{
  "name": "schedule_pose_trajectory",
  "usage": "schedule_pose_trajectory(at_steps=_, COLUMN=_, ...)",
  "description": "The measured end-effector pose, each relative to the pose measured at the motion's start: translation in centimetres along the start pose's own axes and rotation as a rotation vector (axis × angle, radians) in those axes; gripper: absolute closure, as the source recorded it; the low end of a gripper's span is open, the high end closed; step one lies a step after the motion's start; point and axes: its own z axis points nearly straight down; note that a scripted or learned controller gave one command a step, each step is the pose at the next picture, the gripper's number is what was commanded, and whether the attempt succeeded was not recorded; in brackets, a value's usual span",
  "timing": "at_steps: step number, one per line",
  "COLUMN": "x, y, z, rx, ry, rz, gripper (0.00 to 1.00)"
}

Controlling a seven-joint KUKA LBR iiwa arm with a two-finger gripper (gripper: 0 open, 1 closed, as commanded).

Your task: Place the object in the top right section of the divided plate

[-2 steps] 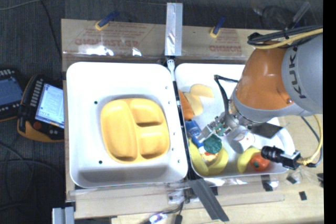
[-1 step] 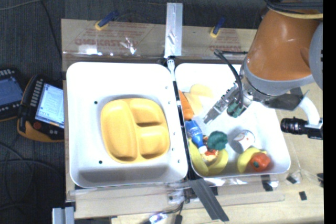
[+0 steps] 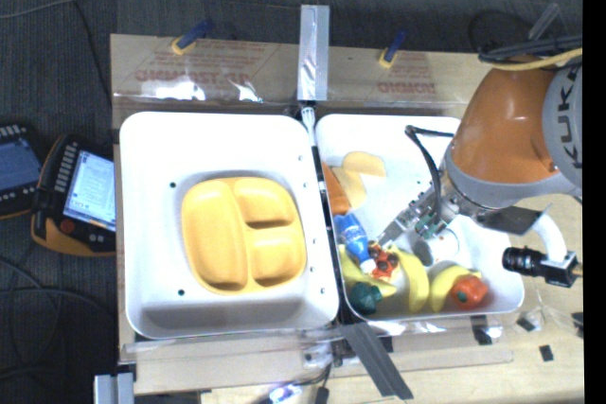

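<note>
Over the right bin: the arm (image 3: 516, 142) reached in from the right edge, its orange band above the wrist, and the gripper (image 3: 414, 224) hung low above the clutter near the bin's front edge.

Gripper state: I could not tell whether it was apart, together or clamped on anything; the tip was too small and tangled with cables to read, and nothing clearly showed in it.

Right bin (image 3: 417, 130): it carried the loose items, bunched toward its front-left corner, probably because a sloping bin floor lets things slide there.

Candidate objects: a blue bottle (image 3: 352, 236) lay against the left wall; a small red and black toy (image 3: 383, 258) sat just beside it; a banana (image 3: 414, 277) curved along the front edge, touching a dark green piece (image 3: 365, 296); a red-orange fruit (image 3: 471, 290) rested at the front right; a pale yellow slice (image 3: 364, 166) lay apart nearer the back.

Task's thing: judging by the gripper's position, it was one of the pieces in that front cluster, not yet lifted out.

Divided plate (image 3: 244, 234): yellow, it sat mid-floor of the left bin (image 3: 151, 147), well apart from the gripper.

Target section (image 3: 261, 202): the plate's top right compartment.

Stage: my judgement, the pick was not yet done.
</note>
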Motion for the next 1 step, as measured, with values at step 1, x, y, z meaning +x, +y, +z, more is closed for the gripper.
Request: schedule_pose_trajectory(at_steps=1, x=-4.74, y=-3.51, z=9.93, rx=0.000, ry=0.001, rz=0.132, gripper=1.00)
